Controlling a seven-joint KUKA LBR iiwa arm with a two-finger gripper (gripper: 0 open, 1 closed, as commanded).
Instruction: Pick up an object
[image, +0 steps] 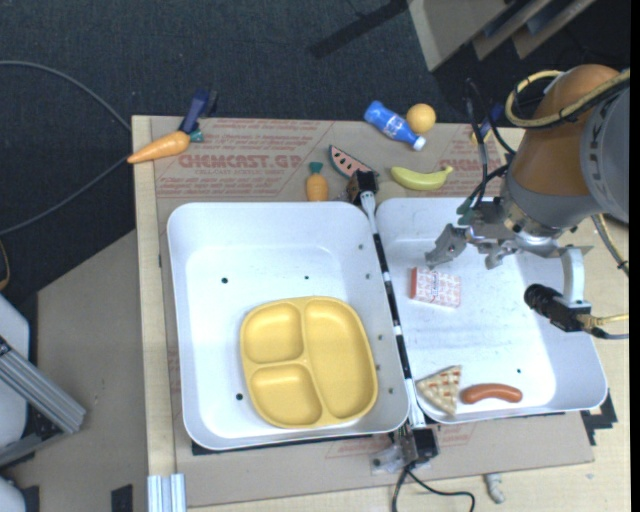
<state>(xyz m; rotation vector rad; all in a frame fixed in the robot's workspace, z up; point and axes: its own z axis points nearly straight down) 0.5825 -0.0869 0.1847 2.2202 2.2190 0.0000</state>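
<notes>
My gripper (470, 250) hangs over the back part of the right bin (570, 350), its two grey fingers spread open with nothing between them. A pink checkered wafer (436, 288) lies flat on the bin floor just below and left of the left finger (445, 247), apart from it. At the bin's front edge rest a pizza slice (440, 390) and a red sausage (490, 394). The left bin (200, 250) holds a yellow divided plate (308, 360).
On the cardboard behind the bins lie a carrot (160, 148), a watermelon slice (345, 160), a small orange piece (317, 186), a banana (420, 177), a blue bottle (392, 124) and an orange (421, 117). A black cable fitting (555, 305) hangs over the right bin.
</notes>
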